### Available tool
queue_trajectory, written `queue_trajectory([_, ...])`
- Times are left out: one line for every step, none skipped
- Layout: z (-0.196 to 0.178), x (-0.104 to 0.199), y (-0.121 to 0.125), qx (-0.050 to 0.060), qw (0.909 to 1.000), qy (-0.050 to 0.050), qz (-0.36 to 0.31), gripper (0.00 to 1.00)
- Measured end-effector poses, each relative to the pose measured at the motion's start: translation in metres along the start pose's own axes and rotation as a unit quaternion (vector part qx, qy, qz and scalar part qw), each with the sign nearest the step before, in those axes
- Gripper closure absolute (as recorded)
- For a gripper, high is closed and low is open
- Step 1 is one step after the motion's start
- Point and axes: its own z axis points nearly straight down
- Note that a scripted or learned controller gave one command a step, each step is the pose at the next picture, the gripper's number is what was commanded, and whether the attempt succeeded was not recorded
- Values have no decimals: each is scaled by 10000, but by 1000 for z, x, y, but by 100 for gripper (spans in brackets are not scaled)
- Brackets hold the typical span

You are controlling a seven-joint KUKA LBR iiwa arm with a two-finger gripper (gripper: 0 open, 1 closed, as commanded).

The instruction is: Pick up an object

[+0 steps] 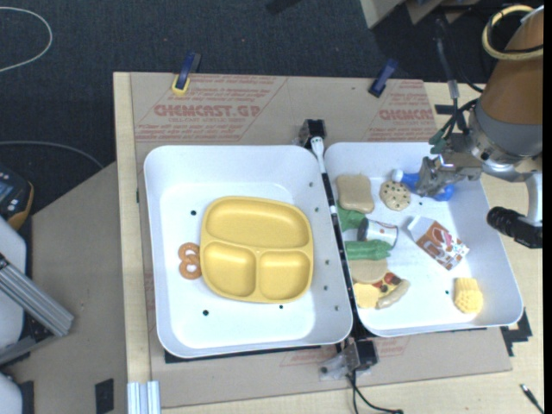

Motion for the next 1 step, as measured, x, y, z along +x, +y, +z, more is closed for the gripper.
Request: queue_trajectory([-2,54,-30,3,10000,1,-2,100])
